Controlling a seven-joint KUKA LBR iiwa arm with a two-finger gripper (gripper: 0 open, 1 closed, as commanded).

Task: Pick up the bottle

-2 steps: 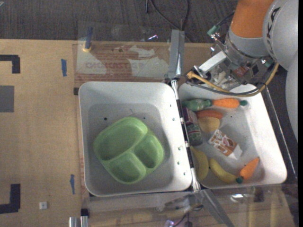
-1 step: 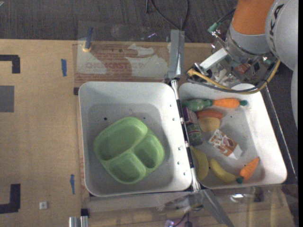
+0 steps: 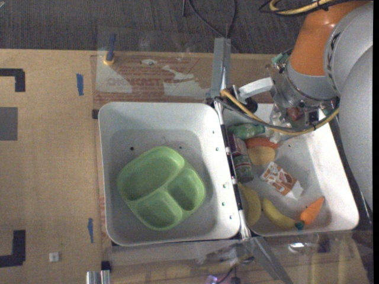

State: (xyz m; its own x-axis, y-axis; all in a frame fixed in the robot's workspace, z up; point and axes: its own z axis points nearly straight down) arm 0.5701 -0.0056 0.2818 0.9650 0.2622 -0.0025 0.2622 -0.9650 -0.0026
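Starting at the near rim of the right bin (image 3: 340,176), two yellow bananas lie nearer the camera than the bottle (image 3: 241,163): one (image 3: 251,203) just beyond the bottle's near end, the other (image 3: 278,216) farther toward the arm side. An orange carrot (image 3: 312,210) lies at the second banana's tip, well apart from the bottle.

The bottle is dark with a printed label. It lies on its side against the bin wall that adjoins the left bin (image 3: 154,108). A white and red packet (image 3: 278,179) lies flat on the arm side of the bottle, near but apart. Across the shared wall from the bottle, a green divided plate (image 3: 160,188) rests on the left bin's floor.

A yellow round fruit (image 3: 262,155) sits just beside the bottle's far end on the arm side. A red-orange item (image 3: 260,142) touches it on the far side, and a green item (image 3: 246,129) lies beyond that, at the bin's far wall.

The gripper (image 3: 291,114) hangs over the far part of the right bin, beyond the bottle and toward the arm side, clear of it. Whether it is spread or pressed together cannot be told: wrist hardware and cables (image 3: 249,108) hide it. The orange band (image 3: 314,34) sits above the wrist.
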